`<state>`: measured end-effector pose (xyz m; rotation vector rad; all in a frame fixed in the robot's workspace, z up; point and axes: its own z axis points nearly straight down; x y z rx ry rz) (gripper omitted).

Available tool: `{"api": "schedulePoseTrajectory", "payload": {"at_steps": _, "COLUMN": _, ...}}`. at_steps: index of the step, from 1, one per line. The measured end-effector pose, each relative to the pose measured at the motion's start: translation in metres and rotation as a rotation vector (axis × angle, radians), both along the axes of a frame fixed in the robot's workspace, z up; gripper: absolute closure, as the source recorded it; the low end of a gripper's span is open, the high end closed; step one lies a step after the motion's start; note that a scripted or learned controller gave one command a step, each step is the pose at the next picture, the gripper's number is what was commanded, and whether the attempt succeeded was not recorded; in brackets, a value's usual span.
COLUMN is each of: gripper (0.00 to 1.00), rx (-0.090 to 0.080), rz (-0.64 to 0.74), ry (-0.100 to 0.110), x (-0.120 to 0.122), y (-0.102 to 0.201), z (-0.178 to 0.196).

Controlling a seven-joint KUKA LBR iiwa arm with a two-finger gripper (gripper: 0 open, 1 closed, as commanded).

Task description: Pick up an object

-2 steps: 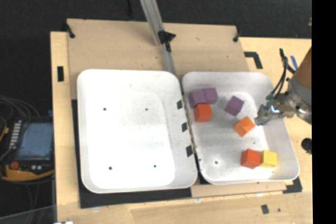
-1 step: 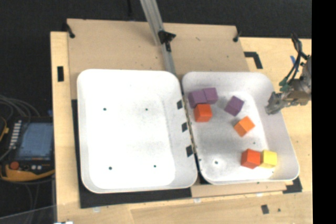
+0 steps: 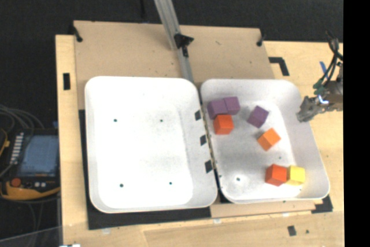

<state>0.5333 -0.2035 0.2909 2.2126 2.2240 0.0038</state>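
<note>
The right bin (image 3: 300,142) holds several small blocks. Two purple blocks (image 3: 223,106) sit side by side near its top left, with an orange-red block (image 3: 224,124) just below them. Another purple block (image 3: 258,116) lies mid-bin, and an orange block (image 3: 269,139) sits below it. Near the front right, an orange-red block (image 3: 277,174) touches a yellow block (image 3: 296,174). My gripper (image 3: 309,109) hangs at the bin's right rim, apart from every block; nothing shows between its fingers.
The left bin (image 3: 141,142) lies beside the right one, a row of clips between them. A slanted metal pole (image 3: 165,8) rises behind the bins. A blue-screened device (image 3: 34,159) with cables sits off the bench's left edge.
</note>
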Motion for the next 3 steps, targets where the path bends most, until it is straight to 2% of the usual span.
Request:
{"api": "schedulePoseTrajectory", "payload": {"at_steps": 2, "gripper": 1.0, "rx": 0.001, "rz": 0.001, "ry": 0.004, "x": -0.006, "y": 0.095, "z": -0.028}}
{"api": "schedulePoseTrajectory", "payload": {"at_steps": 3, "gripper": 1.0, "rx": 0.002, "rz": 0.001, "ry": 0.005, "x": 0.0, "y": 0.142, "z": -0.039}}
